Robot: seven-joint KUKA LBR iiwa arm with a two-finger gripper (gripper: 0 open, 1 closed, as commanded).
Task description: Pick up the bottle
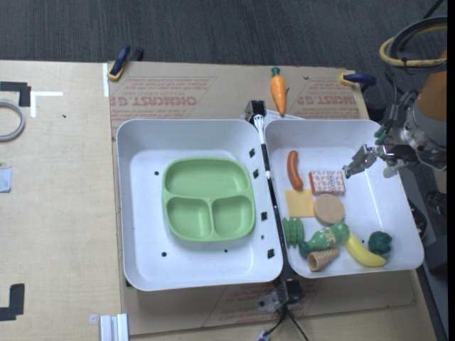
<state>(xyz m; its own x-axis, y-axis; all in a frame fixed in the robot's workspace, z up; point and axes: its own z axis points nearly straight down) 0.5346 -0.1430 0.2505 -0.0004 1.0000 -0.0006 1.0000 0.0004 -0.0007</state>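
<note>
The bottle [325, 238] lies on its side in the lower middle of the right bin [398, 190], toward the lower right of the frame. It is a small green toy bottle, its neck pointing left toward a green ridged vegetable [292, 230] and its fatter body pointing right. It looks like light, hollow plastic: stiff enough to squeeze without crushing, but smooth and rounded, so it could roll or squirt out of a pinch. The body is probably the best place to grip, across its width, since the neck is thin and crowded.

It is hemmed in. A round tan cookie [329, 209] sits just above it, an ice-cream cone [322, 259] touches or nearly touches it from below, and a banana [365, 252] lies just to its right. Farther up are a yellow cheese slice [299, 204], a red-and-white box [328, 182] and a sausage [294, 170]; a dark green lump [379, 241] sits near the right wall.

The gripper [356, 163] hangs over the upper right part of the same bin, well apart from the bottle, reaching in from the right edge and tilted down-left. Whether it is released or clenched I cannot tell; nothing shows between its tips.

The left bin [135, 190] carries a green divided plate [210, 200].
</note>
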